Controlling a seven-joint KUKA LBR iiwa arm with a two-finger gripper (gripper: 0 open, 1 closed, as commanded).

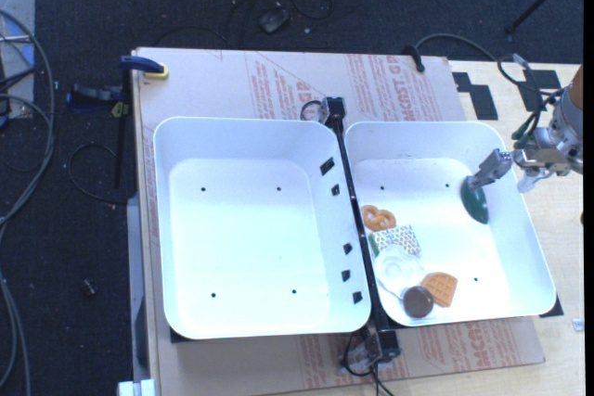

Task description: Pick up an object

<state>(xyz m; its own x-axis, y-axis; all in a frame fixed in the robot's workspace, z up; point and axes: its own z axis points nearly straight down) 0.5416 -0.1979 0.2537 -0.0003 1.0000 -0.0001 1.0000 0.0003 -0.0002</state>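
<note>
My gripper [506, 176] hovers over the right bin's [520, 227] far right side, and it is open, with its two grey fingers apart. A dark green object [476, 200] lies just below the tip of the left finger [490, 168], not between the fingers. Near the bin's left wall lie an orange pretzel-shaped piece [378, 218], a checkered packet [397, 241], a white round item [397, 270], a brown disc [418, 301] and an orange waffle-like piece [442, 287].
The left bin [176, 199] sits beside the right one, with a black divider strip [351, 199] between them. Both rest on a cardboard sheet [260, 79]. Cables and a blue clamp [141, 65] lie off the bench to the left.
</note>
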